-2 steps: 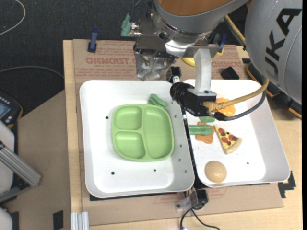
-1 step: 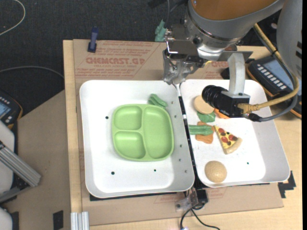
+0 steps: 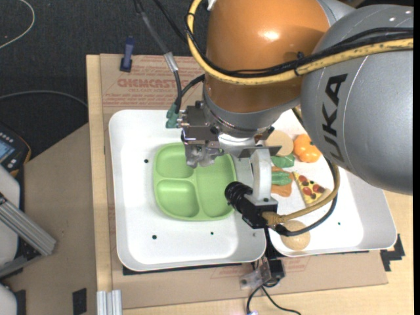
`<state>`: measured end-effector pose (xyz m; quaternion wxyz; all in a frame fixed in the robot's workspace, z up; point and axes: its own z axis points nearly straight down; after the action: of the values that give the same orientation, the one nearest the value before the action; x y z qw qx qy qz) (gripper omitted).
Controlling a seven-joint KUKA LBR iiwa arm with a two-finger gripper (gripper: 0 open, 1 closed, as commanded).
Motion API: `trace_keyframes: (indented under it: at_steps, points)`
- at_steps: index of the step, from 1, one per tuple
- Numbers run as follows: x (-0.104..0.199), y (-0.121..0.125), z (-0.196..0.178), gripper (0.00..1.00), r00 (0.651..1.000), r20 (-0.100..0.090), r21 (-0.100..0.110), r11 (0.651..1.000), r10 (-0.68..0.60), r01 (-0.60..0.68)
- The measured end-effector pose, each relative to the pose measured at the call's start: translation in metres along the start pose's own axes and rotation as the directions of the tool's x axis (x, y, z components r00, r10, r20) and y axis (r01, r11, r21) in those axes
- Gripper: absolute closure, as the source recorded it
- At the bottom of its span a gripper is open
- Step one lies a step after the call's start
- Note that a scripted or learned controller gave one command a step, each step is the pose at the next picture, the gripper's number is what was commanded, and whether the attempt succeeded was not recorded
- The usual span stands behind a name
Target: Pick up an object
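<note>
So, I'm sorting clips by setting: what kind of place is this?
Probably a robotics lab bench: a KUKA arm over two white bins, toy food like a pizza slice, loose cables on dark carpet.

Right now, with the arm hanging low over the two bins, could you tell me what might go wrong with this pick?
1. The gripper sits over the green divided plate, which looks wide and flat, so a grasp may slip.
2. The toy food pieces in the right bin lie crowded together; a descent there could knock neighbours.
3. The black cable loops low and might snag.
</note>
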<state>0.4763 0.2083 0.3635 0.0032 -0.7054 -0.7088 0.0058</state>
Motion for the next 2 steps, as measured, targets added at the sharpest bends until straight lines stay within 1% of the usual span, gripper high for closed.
trace_keyframes:
  at_steps: [1,2]
  points:
    - [-0.059,0.002,0.172,1.0,1.0,0.003,0.005,1.0,0.012,-0.012]
    - [-0.041,0.005,0.031,1.0,1.0,-0.01,-0.027,1.0,0.002,-0.002]
